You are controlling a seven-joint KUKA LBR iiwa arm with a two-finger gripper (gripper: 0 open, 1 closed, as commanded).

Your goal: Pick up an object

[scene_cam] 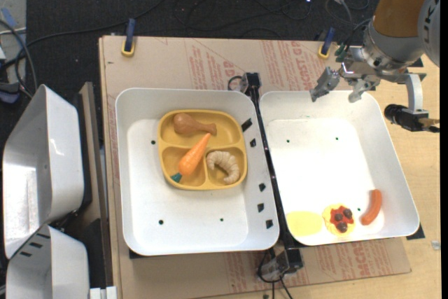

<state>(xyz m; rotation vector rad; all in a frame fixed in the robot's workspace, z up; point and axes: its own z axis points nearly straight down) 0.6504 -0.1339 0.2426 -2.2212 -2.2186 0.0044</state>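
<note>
Gripper (339,86): hovering at the upper edge of the right bin (322,150), fingers spread wide, gripping nothing.
Sausage (371,207): lying lower right in that bin, well apart, long axis leaning upright.
Neighbours: tart (341,218), yellow disc (304,223) sitting leftward.

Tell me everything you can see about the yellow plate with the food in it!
The yellow plate looks like smooth plastic, squarish with rounded corners, split into three compartments. It lies flat in the left white bin, toward its upper middle. The top compartment holds a brown toy drumstick, the right one a pale shrimp, and an orange carrot lies slanted in the left one, its tip on the divider.
</note>
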